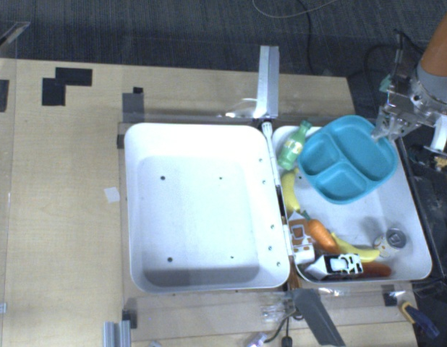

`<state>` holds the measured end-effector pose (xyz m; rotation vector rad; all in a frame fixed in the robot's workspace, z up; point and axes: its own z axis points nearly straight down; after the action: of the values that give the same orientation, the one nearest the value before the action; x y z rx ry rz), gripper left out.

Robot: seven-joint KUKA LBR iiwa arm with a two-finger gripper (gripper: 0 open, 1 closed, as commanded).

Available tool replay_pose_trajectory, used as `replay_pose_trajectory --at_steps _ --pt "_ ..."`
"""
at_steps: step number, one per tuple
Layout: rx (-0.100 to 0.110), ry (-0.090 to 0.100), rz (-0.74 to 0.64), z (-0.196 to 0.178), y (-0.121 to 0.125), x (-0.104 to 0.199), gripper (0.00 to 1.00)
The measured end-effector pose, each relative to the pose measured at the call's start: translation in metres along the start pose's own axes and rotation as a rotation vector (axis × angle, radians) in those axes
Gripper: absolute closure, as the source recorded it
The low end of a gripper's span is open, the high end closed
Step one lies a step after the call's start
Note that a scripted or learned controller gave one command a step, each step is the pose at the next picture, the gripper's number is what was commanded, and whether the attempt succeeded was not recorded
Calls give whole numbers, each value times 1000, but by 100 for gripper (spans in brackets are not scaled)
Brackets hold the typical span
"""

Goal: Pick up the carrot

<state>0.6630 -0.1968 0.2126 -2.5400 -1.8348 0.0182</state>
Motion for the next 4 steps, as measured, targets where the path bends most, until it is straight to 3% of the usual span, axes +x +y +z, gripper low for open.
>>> replay_pose_trajectory --at_steps 1,2,3,4 --pt "11 -3 -8 -4 -1 2 100" --pt "-1 -1 -8 -9 1 2 0" --pt "-12 7 460 44 -6 41 0" --pt "-30 16 672 110 -11 -1 0"
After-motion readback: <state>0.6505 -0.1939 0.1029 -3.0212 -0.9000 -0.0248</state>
